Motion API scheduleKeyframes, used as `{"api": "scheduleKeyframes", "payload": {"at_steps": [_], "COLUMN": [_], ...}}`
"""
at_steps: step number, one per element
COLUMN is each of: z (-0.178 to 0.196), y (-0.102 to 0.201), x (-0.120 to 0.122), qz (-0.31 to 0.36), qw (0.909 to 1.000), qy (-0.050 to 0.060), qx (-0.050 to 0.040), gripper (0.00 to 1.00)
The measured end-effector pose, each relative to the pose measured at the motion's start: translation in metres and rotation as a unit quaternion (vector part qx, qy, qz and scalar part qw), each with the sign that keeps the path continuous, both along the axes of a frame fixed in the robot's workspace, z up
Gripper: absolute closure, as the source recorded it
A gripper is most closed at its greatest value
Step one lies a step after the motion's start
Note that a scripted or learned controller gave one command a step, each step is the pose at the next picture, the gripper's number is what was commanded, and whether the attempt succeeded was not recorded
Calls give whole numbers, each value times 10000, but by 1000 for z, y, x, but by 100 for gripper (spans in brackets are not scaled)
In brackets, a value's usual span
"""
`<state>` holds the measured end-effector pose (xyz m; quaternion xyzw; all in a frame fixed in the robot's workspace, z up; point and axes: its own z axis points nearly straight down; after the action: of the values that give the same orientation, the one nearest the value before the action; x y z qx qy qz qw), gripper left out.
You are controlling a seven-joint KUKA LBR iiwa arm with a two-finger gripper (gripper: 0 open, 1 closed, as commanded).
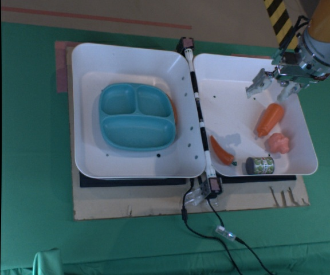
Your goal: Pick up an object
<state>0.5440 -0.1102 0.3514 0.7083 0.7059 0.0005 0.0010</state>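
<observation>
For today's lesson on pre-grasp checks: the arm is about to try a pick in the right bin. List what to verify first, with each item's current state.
1. Gripper open: ok, fingers spread.
2. Nothing between the fingers: ok.
3. Gripper over the right bin: ok, near its far right corner.
4. Nearest target, carrot, unobstructed: ok, lies apart from the pink toy.
5. Gripper centred over carrot: not ok, it sits beyond the carrot's upper end.
6. Height above bin floor: cannot tell.

Lighting: even, diffuse, moderately bright, cast cool and bluish. Shadows: soft and short, seen beneath the orange carrot and the small can. Glare: mild sheen noted on the right white bin. Focus: slightly soft throughout; fine detail is lost on the gripper.
</observation>
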Motion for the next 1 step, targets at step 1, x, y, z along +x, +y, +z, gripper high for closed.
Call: {"api": "scheduleKeyframes", "payload": {"at_steps": [1], "z": [-115], "y": [-51], "x": [-20], "qz": [-2], "qw": [10000], "qy": [-7], "qx": [-7], "gripper": [0]}}
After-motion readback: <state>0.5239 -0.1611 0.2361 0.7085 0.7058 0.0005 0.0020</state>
